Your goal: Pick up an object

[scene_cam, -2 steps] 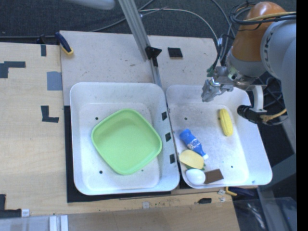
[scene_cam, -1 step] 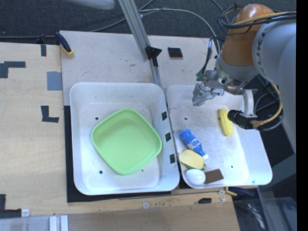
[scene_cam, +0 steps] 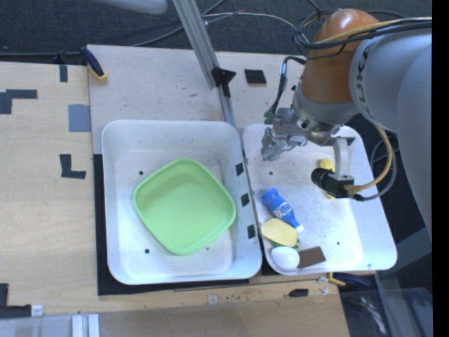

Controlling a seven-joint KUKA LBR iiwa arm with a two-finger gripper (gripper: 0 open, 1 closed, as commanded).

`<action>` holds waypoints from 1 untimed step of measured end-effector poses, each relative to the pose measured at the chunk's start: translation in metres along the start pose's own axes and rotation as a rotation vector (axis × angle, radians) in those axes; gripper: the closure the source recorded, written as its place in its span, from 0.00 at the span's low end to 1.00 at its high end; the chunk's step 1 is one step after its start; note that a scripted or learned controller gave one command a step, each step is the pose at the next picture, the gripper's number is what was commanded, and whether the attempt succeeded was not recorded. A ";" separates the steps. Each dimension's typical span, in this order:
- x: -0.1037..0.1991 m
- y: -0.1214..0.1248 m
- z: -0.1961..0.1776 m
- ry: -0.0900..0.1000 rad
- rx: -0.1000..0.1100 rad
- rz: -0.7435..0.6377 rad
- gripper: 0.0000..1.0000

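My gripper [scene_cam: 272, 148] hangs over the back left part of the right bin [scene_cam: 351, 241], its fingers pointing down with nothing visible between them. In front of it, along the bin's left side, lie a blue bottle with a white cap [scene_cam: 281, 207], a yellow object [scene_cam: 279, 232], a white egg-shaped object [scene_cam: 285, 257] and a brown block [scene_cam: 311, 256]. A small yellow object [scene_cam: 325, 165] lies further right, partly hidden by the arm's black fitting.
The left bin [scene_cam: 119, 142] holds a green square plate [scene_cam: 184, 206]. A metal pole [scene_cam: 203, 44] rises behind the bins. The grey arm with its orange band [scene_cam: 340, 27] covers the right bin's back right part. Cables trail near the bin's right edge.
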State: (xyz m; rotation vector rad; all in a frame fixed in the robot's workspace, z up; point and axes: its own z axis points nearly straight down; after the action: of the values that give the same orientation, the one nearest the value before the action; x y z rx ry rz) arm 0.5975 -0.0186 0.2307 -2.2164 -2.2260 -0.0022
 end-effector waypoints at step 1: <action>0.051 -0.025 -0.009 0.000 0.000 0.000 1.00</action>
State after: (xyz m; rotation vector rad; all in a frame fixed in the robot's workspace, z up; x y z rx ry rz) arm 0.5727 0.0318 0.2395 -2.2162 -2.2259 -0.0019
